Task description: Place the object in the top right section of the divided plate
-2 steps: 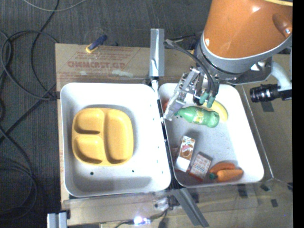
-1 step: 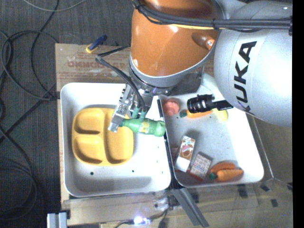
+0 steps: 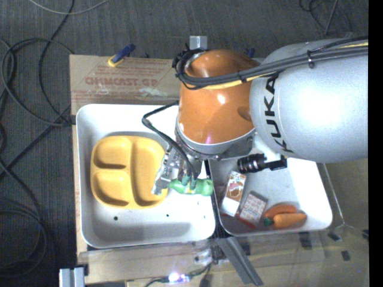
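— At the left, in the left bin (image 3: 119,232), sits the yellow divided plate (image 3: 127,170), three sections, nothing on it.

— And the object?

— A green toy (image 3: 192,187), lying just off the plate's right edge on the bin floor, long axis roughly left-right. The gripper (image 3: 173,175) hangs right over its left end, at the plate's rim.

— Holding it?

— Can't tell; the metal tip blurs into the toy, and the orange band (image 3: 212,103) hides the wrist above.

— So the move?

— Judging from this, the toy must travel left and up the view onto the plate's top right section.

— Further right?

— A carrot (image 3: 286,218) and small cartons (image 3: 251,207) in the right bin (image 3: 323,214), partly under the arm.
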You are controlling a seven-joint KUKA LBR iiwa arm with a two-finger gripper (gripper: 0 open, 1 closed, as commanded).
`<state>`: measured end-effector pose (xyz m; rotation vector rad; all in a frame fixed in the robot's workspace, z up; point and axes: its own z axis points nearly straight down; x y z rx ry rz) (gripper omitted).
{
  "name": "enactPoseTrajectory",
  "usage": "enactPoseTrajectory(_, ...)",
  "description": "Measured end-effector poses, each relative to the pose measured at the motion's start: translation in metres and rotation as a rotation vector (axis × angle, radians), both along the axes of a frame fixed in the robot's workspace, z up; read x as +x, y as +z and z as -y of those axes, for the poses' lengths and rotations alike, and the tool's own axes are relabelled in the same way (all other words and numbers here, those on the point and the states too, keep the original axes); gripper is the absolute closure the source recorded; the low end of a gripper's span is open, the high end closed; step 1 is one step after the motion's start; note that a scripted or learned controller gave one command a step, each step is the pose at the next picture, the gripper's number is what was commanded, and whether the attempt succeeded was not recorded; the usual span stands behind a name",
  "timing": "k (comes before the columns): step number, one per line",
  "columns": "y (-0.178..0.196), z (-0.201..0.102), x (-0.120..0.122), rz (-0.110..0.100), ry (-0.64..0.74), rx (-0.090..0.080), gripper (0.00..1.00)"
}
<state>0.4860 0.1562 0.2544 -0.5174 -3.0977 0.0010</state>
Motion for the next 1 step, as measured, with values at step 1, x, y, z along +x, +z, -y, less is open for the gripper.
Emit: enactPoseTrajectory(1,-0.0152,0.0443,-0.0014,0.002,0.105,0.001,1.00)
